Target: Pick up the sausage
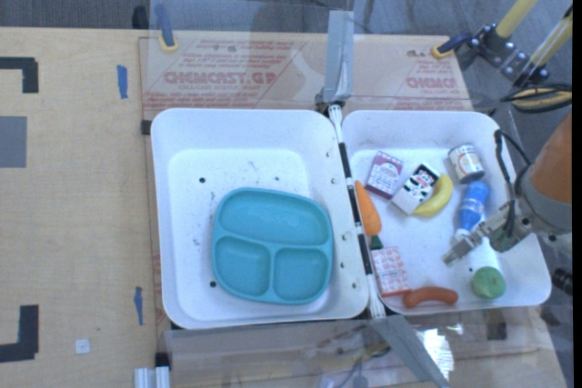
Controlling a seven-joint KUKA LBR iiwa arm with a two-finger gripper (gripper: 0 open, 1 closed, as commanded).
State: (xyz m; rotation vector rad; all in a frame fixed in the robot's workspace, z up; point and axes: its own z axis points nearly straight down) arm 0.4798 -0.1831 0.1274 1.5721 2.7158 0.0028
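The sausage lies at the near edge of the right bin, just right of a pink-patterned carton whose print is too small to read. A green round item sits just right of the sausage. The gripper hangs above the bin, between a blue bottle and the green item, apart from the sausage; the fingers grasp nothing, and whether they are spread or clenched cannot be told. The arm is cut off at the right. The left bin holds a teal divided tray. Red lettering on the far panel is mirrored and blurred.
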